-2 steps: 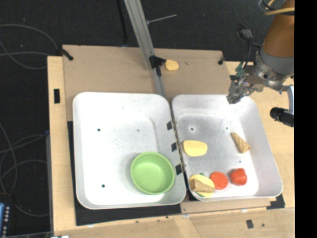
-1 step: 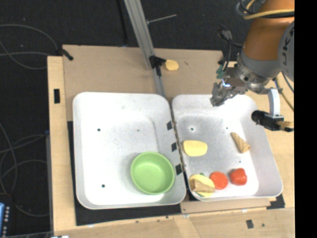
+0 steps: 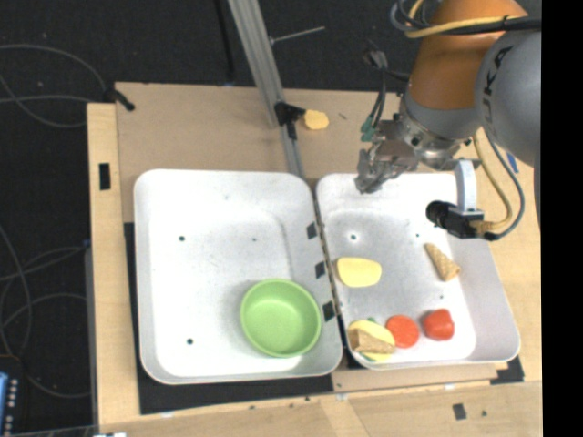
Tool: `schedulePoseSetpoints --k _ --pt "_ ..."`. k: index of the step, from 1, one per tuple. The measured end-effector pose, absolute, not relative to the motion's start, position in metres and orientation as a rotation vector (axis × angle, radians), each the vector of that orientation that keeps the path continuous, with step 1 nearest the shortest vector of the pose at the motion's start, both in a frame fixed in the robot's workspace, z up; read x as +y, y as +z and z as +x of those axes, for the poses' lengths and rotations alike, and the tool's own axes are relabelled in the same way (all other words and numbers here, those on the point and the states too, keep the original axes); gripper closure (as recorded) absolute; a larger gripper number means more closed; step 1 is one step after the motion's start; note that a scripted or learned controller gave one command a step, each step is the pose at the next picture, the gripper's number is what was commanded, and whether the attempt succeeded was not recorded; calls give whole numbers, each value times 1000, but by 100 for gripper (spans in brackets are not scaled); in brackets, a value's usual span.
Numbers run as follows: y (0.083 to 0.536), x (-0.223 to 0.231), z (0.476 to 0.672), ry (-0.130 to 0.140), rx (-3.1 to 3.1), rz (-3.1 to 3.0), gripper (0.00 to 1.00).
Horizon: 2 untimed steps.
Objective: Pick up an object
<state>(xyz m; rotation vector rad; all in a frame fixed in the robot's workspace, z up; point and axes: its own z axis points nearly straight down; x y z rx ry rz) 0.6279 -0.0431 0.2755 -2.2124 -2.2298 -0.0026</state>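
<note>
My gripper (image 3: 372,178) hangs over the far left corner of the right bin (image 3: 401,209), with nothing visibly between its fingers. Below it in that bin lie a pale yellow oval piece (image 3: 359,272), a tan wedge (image 3: 443,261) near the right wall, and along the front edge a red block (image 3: 438,324), an orange-red round piece (image 3: 402,330) and a yellow-and-tan piece (image 3: 372,340). A green bowl (image 3: 281,318) sits in the left bin (image 3: 200,235) at its front right.
A slanted metal post (image 3: 262,62) rises behind the seam between the bins. A small yellow object (image 3: 316,120) lies on the bench beyond the bins. A black fitting with a cable (image 3: 453,217) hangs from the arm over the right bin.
</note>
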Motion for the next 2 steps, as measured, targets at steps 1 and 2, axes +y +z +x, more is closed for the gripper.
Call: schedulePoseSetpoints --k 1,2 --pt "265 2 633 1 -2227 -2214 100" --pt "260 59 619 0 -2229 -2212 100"
